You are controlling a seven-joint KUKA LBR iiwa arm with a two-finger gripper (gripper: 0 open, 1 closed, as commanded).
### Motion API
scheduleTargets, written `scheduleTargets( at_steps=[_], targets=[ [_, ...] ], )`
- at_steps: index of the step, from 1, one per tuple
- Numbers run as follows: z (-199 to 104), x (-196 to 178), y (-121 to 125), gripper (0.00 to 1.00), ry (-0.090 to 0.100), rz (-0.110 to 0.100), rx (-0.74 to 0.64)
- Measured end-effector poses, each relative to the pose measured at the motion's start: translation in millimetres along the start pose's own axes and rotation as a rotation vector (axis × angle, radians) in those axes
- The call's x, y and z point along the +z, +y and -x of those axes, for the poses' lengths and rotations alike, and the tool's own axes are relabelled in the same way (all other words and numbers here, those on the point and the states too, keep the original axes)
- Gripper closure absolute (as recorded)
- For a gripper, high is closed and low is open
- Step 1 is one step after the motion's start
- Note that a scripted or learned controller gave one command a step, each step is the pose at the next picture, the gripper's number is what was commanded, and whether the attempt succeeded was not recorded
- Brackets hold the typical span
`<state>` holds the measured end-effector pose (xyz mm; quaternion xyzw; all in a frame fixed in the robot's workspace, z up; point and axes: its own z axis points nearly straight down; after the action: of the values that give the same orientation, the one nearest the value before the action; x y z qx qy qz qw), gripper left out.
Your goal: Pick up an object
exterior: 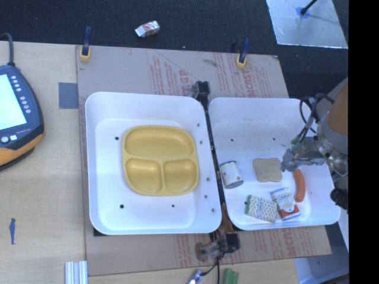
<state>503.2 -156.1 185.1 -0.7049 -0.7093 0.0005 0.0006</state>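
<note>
You are looking down on the counter (pixel 53 206), where two white bins sit side by side on a brown cardboard sheet (pixel 177 70); the left bin (pixel 100 158) holds a yellow tray (pixel 160 158) with three compartments, lying flat near its middle; the right bin (pixel 254 117) holds the loose things, all gathered in its lower half; a small can (pixel 230 174) lies on its side just beside the left wall; a tan, bread-like slab (pixel 267 170) lies flat to the right of the can; an orange sausage (pixel 299 185) lies lengthwise right of the slab, near the right wall; below them a patterned packet (pixel 261 209) and a red-and-white carton (pixel 285 202) lie touching each other by the lower rim; the arm (pixel 334 120) comes in from the right, and its pincer (pixel 294 158) sits low over the right bin, between the slab's right edge and the top end of the sausage, close to both; you cannot tell from this view whether the pincer is spread or pressed together, and nothing shows clearly between its tips; a dark cable (pixel 308 108) loops above the wrist; on the far left of the counter rests an orange-edged pendant (pixel 18 120) with a pale screen; a small crumpled wrapper (pixel 147 29) lies on the dark floor (pixel 177 10) beyond the counter; two yellow clamps (pixel 86 52) pin the cardboard's far edge.
</note>
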Motion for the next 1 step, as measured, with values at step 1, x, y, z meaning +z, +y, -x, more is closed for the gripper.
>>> scheduleTargets(
  at_steps=[1],
  targets=[
    [0.5,0.3,-0.4,0.00,-0.001,-0.001,0.000]
  ],
)
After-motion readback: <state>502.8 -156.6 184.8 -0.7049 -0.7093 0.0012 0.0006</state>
